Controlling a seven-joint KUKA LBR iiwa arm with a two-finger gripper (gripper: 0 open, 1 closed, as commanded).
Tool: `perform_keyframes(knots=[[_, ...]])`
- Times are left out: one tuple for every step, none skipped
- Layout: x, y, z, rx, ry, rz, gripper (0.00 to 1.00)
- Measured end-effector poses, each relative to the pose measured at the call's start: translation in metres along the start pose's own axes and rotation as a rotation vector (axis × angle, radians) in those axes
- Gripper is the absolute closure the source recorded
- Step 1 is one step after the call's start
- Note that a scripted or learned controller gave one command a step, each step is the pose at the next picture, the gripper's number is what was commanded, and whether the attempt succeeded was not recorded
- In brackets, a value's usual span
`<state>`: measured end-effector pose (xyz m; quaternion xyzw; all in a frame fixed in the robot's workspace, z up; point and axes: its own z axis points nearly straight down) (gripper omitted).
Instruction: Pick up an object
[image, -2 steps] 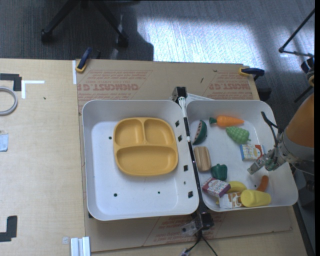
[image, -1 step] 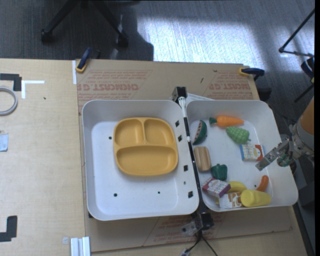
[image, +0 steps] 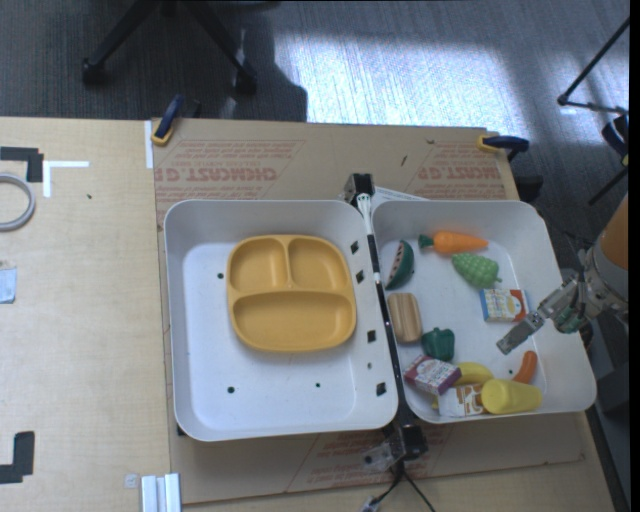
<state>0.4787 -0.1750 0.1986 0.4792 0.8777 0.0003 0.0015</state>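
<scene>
Right bin (image: 545, 240): approx. ten toys; left: one plate (image: 292, 293).

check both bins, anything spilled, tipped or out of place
Nothing stands out. The yellow plate lies flat in the left bin, and the toy food is loosely scattered inside the right bin, none over the rim. The gripper hovers over that bin.

Matt yellow plastic plate (image: 292, 293) in smooth white plastic bin (image: 200, 400) on brown cardboard (image: 250, 160).

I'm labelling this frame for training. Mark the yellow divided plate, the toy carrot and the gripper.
yellow divided plate (image: 292, 318): camera view, large lower compartment.
toy carrot (image: 459, 241): camera view, orange body.
gripper (image: 512, 340): camera view, between the fingertips.
</scene>
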Motion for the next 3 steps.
perform_keyframes(knots=[[-0.036, 0.016, 0.104, -0.002, -0.004, -0.158, 0.00], [-0.037, 0.016, 0.094, -0.004, -0.007, -0.155, 1.00], [-0.001, 0.017, 0.001, 0.000, 0.000, -0.225, 1.00]])
